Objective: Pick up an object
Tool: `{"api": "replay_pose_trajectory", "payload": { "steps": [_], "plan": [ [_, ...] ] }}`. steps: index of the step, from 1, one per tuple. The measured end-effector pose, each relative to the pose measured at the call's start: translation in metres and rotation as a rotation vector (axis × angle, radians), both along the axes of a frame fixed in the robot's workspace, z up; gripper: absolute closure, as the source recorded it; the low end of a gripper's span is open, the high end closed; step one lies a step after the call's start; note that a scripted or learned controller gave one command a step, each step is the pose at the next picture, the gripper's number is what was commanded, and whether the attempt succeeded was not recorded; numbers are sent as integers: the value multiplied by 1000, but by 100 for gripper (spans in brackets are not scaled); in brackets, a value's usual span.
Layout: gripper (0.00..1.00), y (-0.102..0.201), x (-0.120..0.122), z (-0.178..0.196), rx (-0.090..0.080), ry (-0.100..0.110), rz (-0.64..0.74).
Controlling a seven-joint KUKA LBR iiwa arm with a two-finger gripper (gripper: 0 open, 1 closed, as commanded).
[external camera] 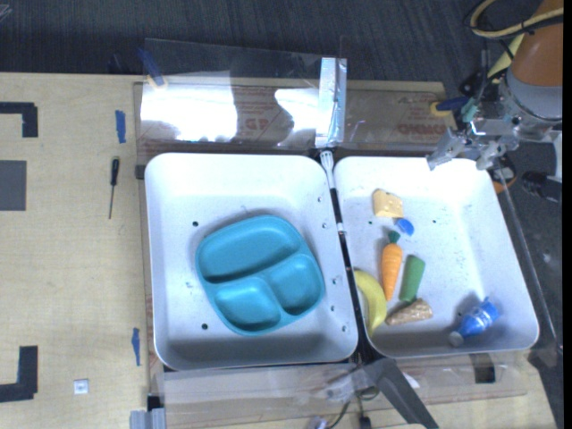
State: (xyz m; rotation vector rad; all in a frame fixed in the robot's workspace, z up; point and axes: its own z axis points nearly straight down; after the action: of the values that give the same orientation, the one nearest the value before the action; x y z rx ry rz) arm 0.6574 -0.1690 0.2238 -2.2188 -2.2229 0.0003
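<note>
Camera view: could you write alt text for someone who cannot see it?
A grey robot gripper hovers at the far corner of the right white bin, which holds toy food. The left white bin holds a blue sectioned plastic tray.

A blue divided tray (259,273) is lying tilted in the left bin (170,195) — three compartments facing up. A clear plastic sheet (241,105) is standing behind the bins, catching glare. On the wooden bench (63,266) a thin dark tool (113,184) (possibly a screwdriver) is lying near blue tape strips (120,125).
</note>
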Motion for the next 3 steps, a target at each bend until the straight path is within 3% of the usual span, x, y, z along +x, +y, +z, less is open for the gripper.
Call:
{"api": "replay_pose_trajectory", "payload": {
  "steps": [1,2,3],
  "plan": [
    [0,47,-58,-68,1,5,-40],
    [0,72,-99,-136,-1,-7,77],
    [100,71,-97,-124,-3,-14,75]
  ]
}}
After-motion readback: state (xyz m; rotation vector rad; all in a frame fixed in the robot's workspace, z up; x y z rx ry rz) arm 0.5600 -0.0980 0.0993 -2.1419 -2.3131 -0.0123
